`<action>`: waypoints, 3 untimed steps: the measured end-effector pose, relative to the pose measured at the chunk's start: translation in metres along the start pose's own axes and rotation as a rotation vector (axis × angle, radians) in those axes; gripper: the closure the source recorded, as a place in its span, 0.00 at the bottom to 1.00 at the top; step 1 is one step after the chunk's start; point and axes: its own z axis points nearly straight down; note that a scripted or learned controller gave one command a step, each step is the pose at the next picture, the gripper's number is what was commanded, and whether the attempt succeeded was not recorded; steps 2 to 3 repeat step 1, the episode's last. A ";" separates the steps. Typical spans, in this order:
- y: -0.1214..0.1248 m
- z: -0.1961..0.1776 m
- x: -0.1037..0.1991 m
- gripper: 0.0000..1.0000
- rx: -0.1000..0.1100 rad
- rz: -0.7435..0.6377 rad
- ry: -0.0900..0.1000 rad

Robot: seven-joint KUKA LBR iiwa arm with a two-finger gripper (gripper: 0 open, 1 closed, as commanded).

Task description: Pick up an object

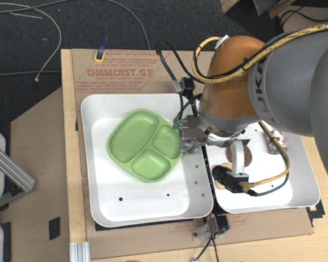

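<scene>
1. Green divided plate (141, 144), with three compartments, lies flat and a little askew in the left bin (136, 203), towards that bin's far right part. It is the only loose thing we see in that bin, so we take it as the pick target.
2. We place the gripper (187, 137) low at the plate's right rim, just beside the wall where the left bin meets the right bin (298, 192). The grey arm (300, 75) and its orange band (235, 56) hang over it and hide much of the tool.
3. We cannot tell whether the gripper is open or closed, nor whether it is touching the rim or merely beside it. The view is too cluttered at that spot.
4. We judge the step in hand to be the approach or grasp attempt on the plate's edge. Nothing shows the plate lifted, since it looks level on the bin floor.
5. The next move calls for a firm pinch on the thin rim and then a straight lift. A wide, shallow plate held by one edge may tilt or slip, and the bin wall close by leaves little room.
6. In the right bin, a small brownish thing (244, 157) lies partly hidden under the wrist. Both bins rest on the cardboard-covered worktop (120, 72).
</scene>
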 end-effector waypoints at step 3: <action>0.001 -0.001 -0.003 0.00 -0.003 0.006 -0.002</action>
